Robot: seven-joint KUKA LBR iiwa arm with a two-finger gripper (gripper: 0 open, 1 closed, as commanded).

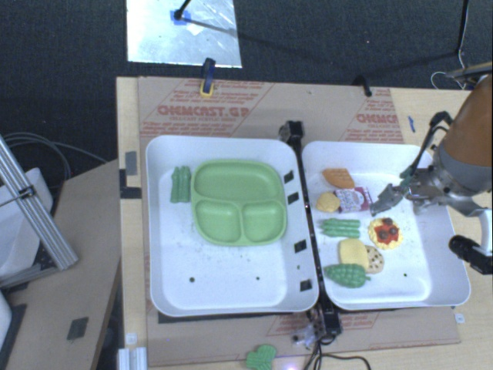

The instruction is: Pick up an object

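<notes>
Hovering over the right bin [439,284] — gripper [383,201], finger state unclear — beside the pizza toy [385,233].

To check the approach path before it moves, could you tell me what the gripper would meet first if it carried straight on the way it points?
Probably the red-and-white packet: the gripper points left toward it in the right bin. Its height above the packet is unclear.

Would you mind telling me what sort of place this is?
Probably a robotics lab test bench: two white bins on cardboard, toy food and a green tray, with a gripper reaching in.
</notes>
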